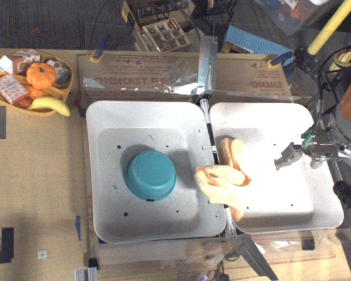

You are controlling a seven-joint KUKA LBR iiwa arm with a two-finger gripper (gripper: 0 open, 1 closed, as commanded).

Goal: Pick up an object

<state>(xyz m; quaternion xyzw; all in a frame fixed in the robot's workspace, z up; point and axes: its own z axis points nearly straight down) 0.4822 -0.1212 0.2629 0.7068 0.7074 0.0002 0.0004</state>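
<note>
One gripper over right bin, fingers apart — nothing held, teal bowl left.

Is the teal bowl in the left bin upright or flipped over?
Flipped over. The teal bowl shows a smooth, closed round base on top with no rim or hollow, sitting in the left bin.

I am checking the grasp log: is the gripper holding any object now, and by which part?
Nothing is held. The gripper hangs over bare floor of the right bin, apart from the tan cloth-like thing lying across the divider.
</note>
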